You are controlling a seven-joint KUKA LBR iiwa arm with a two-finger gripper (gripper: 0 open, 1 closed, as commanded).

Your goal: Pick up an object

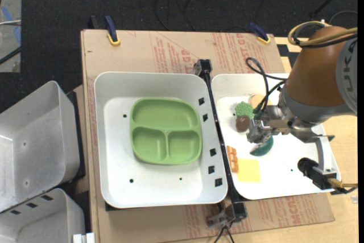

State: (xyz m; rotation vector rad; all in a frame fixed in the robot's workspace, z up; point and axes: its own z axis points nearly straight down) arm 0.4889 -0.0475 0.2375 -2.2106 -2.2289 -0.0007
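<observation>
My gripper (257, 135) reaches down into the right bin (284, 185) from the right, under the grey arm with its orange band. Its tip sits just over a dark teal curved piece (263, 148). To the gripper's left lie a small brown object (243, 123) and a light green knobbly object (244, 109). A yellow flat square (248, 169) and a small orange piece (232, 153) lie near the bin's front left. A yellowish item (259, 102) peeks out behind the arm.
The left bin (114, 179) holds a green divided plate (166, 131). A black divider with clips runs between the bins. A black fitting (310, 169) sits at the right bin's front right. Grey tubs (34, 139) stand off the bench at left.
</observation>
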